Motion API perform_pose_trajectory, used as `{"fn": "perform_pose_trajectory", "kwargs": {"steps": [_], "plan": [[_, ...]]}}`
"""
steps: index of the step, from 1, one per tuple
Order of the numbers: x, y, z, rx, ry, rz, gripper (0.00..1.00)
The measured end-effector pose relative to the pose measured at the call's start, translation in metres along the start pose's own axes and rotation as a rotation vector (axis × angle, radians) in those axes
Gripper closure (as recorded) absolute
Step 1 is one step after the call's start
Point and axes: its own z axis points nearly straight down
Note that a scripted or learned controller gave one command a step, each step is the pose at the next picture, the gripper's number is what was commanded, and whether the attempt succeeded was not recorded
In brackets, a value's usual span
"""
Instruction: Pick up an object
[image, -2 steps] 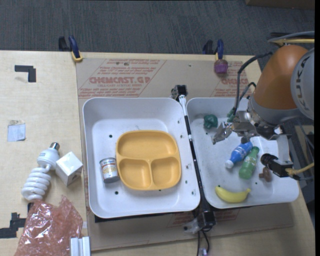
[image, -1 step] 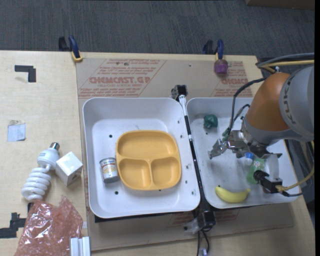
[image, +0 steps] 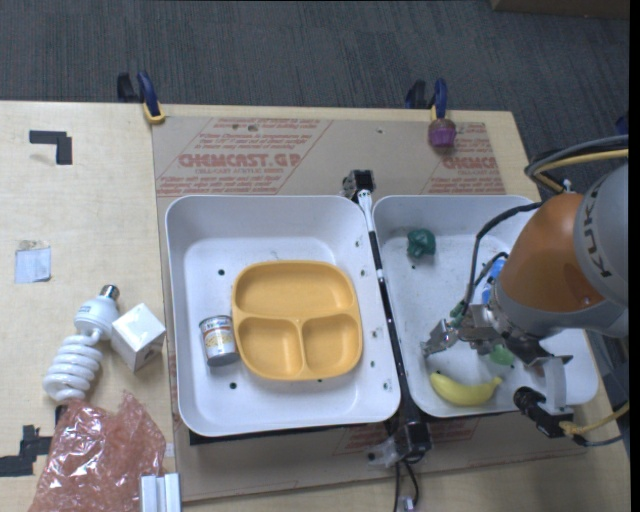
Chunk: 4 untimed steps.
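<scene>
Low in the frame's lower right, the tool (image: 448, 335), grip unreadable, hovers over the banana (image: 464, 389): next, descend and close.

You get even, fairly bright overhead light with no hard glare. The two shallow white plastic bins (image: 190, 300) come close to washed out, and their walls lose detail. Soft shadow sits just under the yellow three-part plastic tray (image: 297, 318) along its lower rim, and a darker band lines the near edge of the bins. The grey and orange arm (image: 560, 265) looks slightly soft, while the dark carpet (image: 300, 45) at the top reads dim and grainy. The crinkled reddish plastic bag (image: 95, 455) shows small highlights.
</scene>
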Motion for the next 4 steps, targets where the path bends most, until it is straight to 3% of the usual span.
{"fn": "perform_pose_trajectory", "kwargs": {"steps": [1,2,3,4], "plan": [[0.000,0.001,-0.010,-0.002,0.000,0.002,1.00],[0.057,0.023,-0.100,-0.002,-0.001,-0.002,1.00],[0.057,0.023,-0.100,-0.002,-0.001,-0.002,0.00],[-0.005,-0.009,0.000,0.000,0.000,0.000,0.00]]}}
